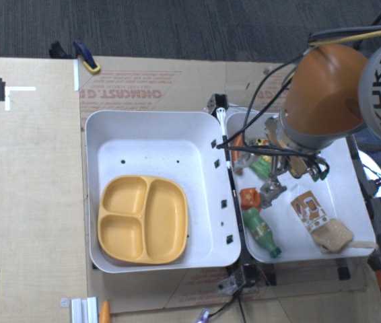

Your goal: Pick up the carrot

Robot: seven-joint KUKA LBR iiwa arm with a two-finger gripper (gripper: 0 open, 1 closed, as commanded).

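From the one camera above the bench, my arm (328, 89) comes in from three o'clock and hangs over the right bin (359, 180), the orange band hiding most of the bin's far half. My claw (271, 192) points down below the wrist, near the bin's left wall. Its tips are small and tangled with cables, so I cannot tell whether they are apart or together, and nothing shows between them.

The carrot is hard to pin down. An orange sliver (233, 150) shows at the bin's left wall, at about eleven o'clock from my claw and half under my wrist. I take that for the carrot, though I am not sure. If so, it lies against the wall, likely where it slid after being tossed in.

Around my claw the clutter is tight. A red thing (248, 197) lies just beside it at nine o'clock, a green bottle (261, 232) slants away at six o'clock, and a green piece (261, 167) sits at twelve o'clock. A packet (309, 210) and a tan lump (332, 234) lie apart at four o'clock.

Open room is scarce. The wall blocks any approach from nine o'clock, so I judge a grip along the wall to be the only fit, coming straight down. The risk is nudging the red thing or scraping the rim.

The left bin (150, 136) holds a yellow tray (143, 219) toward six o'clock, well apart from my work.
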